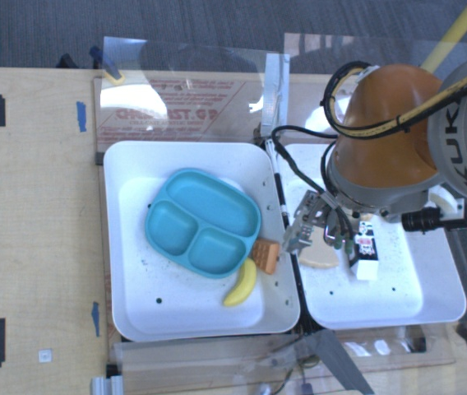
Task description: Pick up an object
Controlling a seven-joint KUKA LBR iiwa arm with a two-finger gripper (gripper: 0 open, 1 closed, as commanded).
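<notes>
Plate (203,222) and banana (242,285) in left bin (127,303)

Robotics lab: taped wooden bench (36,220), twin white bins (127,303) (toy food inside)

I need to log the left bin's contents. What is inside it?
The left bin holds a blue divided plate, a banana and a small orange-brown block at the plate's right edge. Whatever lies beneath the plate is covered.

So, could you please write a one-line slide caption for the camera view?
Gripper poised over right bin beside a beige piece; left bin holds blue plate, banana, orange block.
</notes>
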